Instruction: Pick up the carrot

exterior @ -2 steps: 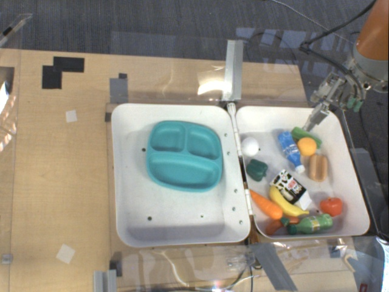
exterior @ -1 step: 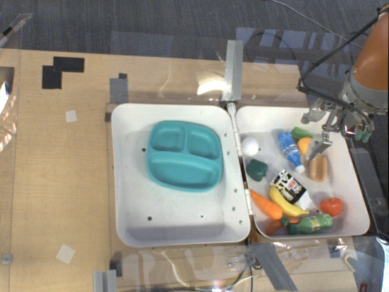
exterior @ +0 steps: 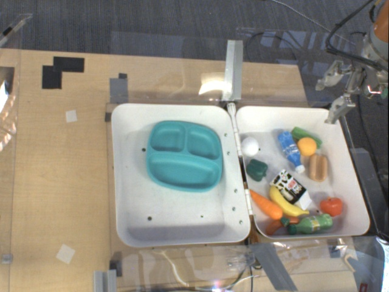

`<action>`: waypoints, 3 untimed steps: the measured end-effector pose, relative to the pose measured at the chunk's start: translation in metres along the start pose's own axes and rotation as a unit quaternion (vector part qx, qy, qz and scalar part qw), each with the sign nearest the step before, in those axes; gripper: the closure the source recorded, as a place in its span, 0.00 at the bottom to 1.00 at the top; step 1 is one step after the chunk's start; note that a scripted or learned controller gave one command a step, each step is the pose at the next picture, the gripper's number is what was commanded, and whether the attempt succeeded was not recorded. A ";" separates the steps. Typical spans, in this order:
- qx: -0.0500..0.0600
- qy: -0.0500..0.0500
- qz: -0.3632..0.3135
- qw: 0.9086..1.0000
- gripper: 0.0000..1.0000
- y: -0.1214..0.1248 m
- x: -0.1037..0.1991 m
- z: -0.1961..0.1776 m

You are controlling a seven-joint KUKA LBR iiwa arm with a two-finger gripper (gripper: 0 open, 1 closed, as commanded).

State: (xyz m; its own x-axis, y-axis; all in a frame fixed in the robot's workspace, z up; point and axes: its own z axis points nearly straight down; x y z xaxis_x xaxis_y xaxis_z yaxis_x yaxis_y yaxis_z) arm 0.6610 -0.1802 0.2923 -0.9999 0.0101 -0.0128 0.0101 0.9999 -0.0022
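Observation:
The carrot (exterior: 266,204) is orange and tapered. It lies at the front left of the right bin (exterior: 352,181), close to the divider, with its tip pointing toward the back left. A banana (exterior: 290,207) touches its right side. My gripper (exterior: 330,100) hangs above the right bin's back right corner, far from the carrot. It is open, with nothing between its fingers (exterior: 337,110).
The right bin also holds a white ball (exterior: 250,145), a dark green block (exterior: 257,169), a blue bottle (exterior: 289,148), an orange fruit (exterior: 307,146), a hot dog (exterior: 318,166), a tomato (exterior: 331,206) and a green bottle (exterior: 311,224). A teal divided plate (exterior: 183,155) sits in the left bin (exterior: 130,212).

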 end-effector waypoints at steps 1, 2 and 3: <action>0.000 -0.001 0.010 1.000 0.00 0.019 0.086 -0.025; -0.003 0.008 -0.029 1.000 0.00 0.039 0.132 0.158; -0.002 0.002 -0.022 1.000 0.00 0.091 0.136 0.145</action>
State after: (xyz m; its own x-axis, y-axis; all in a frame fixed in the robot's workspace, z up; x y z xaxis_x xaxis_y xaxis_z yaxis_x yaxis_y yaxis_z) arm 0.5273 -0.0880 0.1455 -0.9994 -0.0332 -0.0086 -0.0332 0.9994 0.0016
